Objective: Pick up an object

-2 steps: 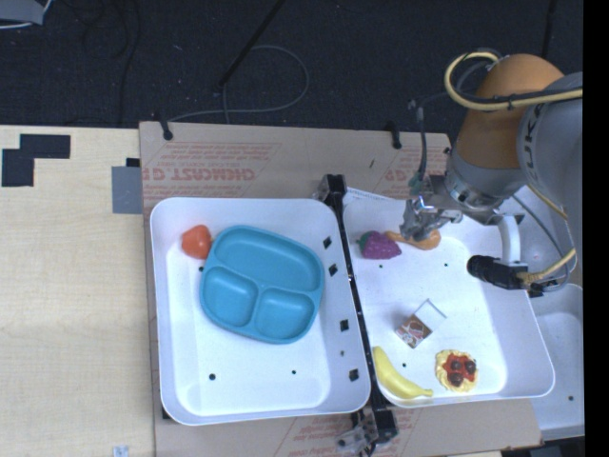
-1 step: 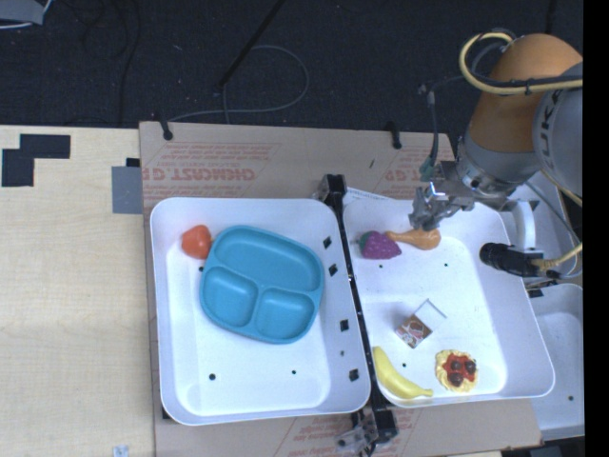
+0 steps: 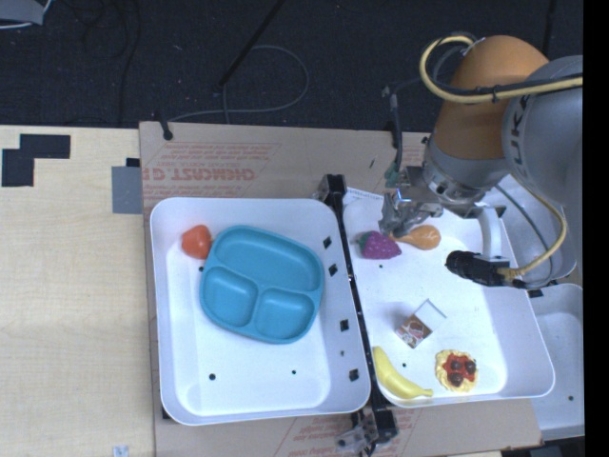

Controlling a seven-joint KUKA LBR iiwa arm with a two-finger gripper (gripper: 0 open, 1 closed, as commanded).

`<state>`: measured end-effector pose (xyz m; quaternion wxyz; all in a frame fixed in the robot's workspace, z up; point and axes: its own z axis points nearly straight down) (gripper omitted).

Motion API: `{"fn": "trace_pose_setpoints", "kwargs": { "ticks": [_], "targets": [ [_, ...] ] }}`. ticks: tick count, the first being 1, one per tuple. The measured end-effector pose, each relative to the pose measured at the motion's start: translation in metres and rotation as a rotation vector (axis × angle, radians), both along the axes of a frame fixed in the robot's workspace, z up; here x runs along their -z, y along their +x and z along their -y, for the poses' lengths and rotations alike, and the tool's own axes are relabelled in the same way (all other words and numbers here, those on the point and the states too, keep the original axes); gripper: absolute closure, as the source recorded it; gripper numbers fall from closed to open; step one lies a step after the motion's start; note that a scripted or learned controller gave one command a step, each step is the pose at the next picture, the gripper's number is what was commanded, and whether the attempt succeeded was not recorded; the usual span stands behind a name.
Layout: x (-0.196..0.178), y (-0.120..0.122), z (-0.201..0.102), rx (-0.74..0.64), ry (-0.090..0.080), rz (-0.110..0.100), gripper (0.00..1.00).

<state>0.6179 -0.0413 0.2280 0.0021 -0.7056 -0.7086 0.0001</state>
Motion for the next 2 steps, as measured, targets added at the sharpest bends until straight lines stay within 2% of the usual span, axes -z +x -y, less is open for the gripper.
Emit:
{"fn": "trace_pose_setpoints", "kwargs": {
  "ticks": [1, 2],
  "targets": [
    [0.009, -0.008, -0.058, 0.0, 0.0, -0.002, 1.0],
    [0.003, -0.007, -0.108, 0.0, -0.001, 0.0, 1.0]
  ]
}}
